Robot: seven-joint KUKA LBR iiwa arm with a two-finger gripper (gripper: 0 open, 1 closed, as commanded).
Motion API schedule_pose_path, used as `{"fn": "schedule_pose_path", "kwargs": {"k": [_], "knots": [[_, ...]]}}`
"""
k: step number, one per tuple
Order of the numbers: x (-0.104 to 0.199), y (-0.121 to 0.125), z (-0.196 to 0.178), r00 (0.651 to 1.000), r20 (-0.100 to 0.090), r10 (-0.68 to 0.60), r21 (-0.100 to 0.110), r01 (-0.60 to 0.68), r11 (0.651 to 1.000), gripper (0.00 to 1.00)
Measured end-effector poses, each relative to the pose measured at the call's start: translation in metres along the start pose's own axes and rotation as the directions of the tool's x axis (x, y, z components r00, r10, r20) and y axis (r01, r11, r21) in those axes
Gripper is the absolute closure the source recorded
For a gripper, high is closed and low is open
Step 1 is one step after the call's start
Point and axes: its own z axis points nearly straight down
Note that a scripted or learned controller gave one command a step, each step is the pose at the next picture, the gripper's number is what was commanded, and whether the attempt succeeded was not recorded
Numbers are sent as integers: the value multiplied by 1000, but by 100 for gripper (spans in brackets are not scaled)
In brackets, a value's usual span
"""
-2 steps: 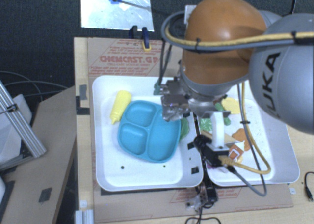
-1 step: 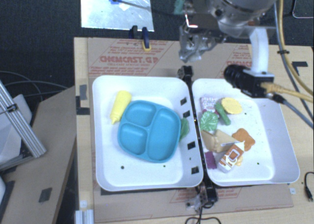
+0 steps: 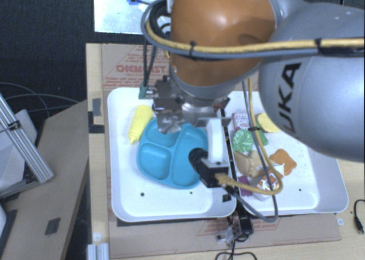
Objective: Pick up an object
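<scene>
Reaching into the left bin (image 3: 122, 196), the claw (image 3: 168, 121) meets the blue tray's (image 3: 165, 159) far edge beside a yellow object (image 3: 140, 123); I cannot tell its state.

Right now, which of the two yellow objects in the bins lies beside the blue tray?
The long yellow object in the left bin. It touches the blue tray's upper left edge, whereas the other yellow piece lies in the right bin.

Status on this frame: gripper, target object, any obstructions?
Gripper low over left bin, jaws hidden. Below it: blue tray, yellow item alongside. Nothing seen held. Arm blocks much of both bins.
</scene>
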Motion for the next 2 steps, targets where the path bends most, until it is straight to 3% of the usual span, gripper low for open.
{"fn": "schedule_pose_path", "kwargs": {"k": [1, 2], "knots": [[-36, 31, -78, 1000, -7, 12, -25, -12, 1000, 100], [-34, 29, -85, 1000, -7, 5, -20, -5, 1000, 100]]}}
